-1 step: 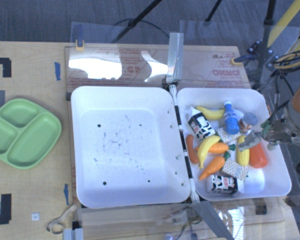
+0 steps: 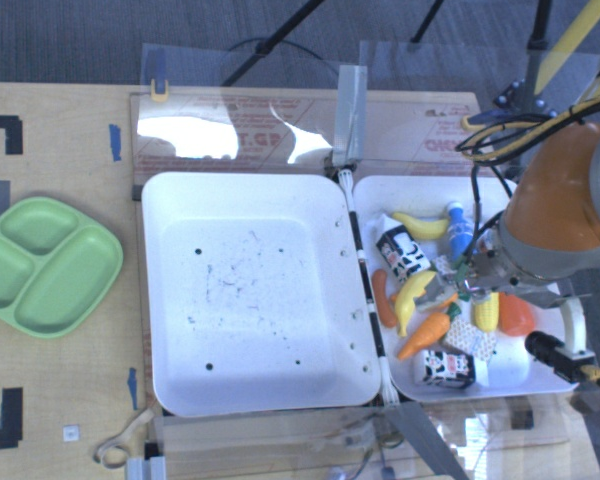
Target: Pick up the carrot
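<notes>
While the grey arm with its orange band [image 2: 555, 203] is reaching in over the right-hand shallow white bin [image 2: 500, 378], its gripper [image 2: 467, 280] is hanging low among the toys there, and whether it is open or closed I cannot tell. An orange plastic carrot with a green top [image 2: 425, 333] is lying slantwise just beside and below the gripper, near the bin's left wall, touching a yellow toy banana [image 2: 412, 298]. A black-and-white cow-patterned carton [image 2: 447, 367] is sitting just below the carrot. The left-hand white bin [image 2: 250, 288] is resting alongside, and a green divided plate [image 2: 45, 265] is lying by the counter's left edge.
</notes>
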{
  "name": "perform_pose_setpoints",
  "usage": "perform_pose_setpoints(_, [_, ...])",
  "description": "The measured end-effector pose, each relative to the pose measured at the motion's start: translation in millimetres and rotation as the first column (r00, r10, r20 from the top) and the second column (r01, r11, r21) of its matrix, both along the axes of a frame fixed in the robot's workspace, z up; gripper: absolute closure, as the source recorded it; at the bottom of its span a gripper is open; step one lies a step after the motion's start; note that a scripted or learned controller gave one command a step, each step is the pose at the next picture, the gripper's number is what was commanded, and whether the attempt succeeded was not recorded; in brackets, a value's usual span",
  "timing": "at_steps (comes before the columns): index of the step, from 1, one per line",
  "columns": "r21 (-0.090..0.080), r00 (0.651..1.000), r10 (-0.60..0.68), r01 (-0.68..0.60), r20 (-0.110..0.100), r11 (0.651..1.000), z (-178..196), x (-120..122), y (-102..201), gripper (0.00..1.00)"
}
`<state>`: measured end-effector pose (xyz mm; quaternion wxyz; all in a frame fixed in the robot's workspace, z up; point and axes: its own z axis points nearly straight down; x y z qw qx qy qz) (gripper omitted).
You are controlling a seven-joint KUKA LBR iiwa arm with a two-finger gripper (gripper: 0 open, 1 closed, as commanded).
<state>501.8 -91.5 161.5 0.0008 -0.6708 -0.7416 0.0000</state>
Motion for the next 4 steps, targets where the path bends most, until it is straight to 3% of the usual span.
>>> perform_pose_setpoints(1, [-0.003,0.993,0.118,-0.118,0.011,0.993,-72,17,-13,0.0])
perform_pose_setpoints(2, [0.0,0.994,0.11,-0.11,0.002,0.994,-38,-9,-19,0.0])
perform_pose_setpoints(3, [-0.015,0.977,0.211,-0.21,0.022,0.978,-69,-17,-9,0.0])
perform_pose_setpoints(4, [-0.006,0.949,0.314,-0.314,0.011,0.949,-74,-19,-6,0.0])
